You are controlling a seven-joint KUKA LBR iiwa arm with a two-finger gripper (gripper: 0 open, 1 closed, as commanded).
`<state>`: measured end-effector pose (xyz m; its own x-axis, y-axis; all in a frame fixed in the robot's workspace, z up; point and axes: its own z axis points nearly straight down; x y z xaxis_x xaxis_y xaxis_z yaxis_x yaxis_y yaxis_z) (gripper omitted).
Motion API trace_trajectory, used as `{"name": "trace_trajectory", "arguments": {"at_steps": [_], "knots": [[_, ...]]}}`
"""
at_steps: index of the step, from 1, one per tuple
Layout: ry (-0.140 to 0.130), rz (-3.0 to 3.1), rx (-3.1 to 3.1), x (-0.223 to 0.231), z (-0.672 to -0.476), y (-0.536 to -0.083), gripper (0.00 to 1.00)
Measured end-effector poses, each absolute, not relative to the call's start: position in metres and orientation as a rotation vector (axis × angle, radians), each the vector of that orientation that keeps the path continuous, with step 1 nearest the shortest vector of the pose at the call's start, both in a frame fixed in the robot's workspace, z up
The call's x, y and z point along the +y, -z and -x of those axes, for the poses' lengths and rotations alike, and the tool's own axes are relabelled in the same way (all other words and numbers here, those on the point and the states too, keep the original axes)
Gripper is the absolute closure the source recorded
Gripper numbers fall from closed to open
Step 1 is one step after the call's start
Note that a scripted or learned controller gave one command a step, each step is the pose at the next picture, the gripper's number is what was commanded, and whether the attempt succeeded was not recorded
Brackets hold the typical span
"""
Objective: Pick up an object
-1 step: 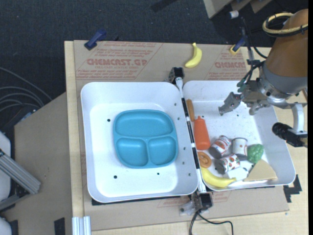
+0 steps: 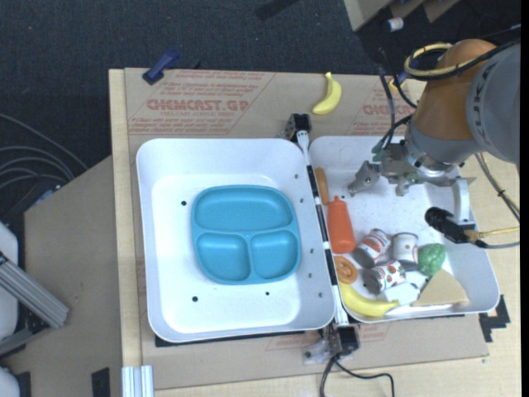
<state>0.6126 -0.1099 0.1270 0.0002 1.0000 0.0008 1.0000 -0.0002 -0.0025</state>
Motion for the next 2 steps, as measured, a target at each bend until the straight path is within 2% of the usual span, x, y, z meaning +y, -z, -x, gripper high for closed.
{"name": "trace_trajectory", "arguments": {"at_steps": [1,2], "knots": [[0.0,2.22,-2.222,-0.091,-0.661,-0.084,0.0],[0.003,2.221,-2.224,-0.091,-0.661,-0.095,1.0]]}}
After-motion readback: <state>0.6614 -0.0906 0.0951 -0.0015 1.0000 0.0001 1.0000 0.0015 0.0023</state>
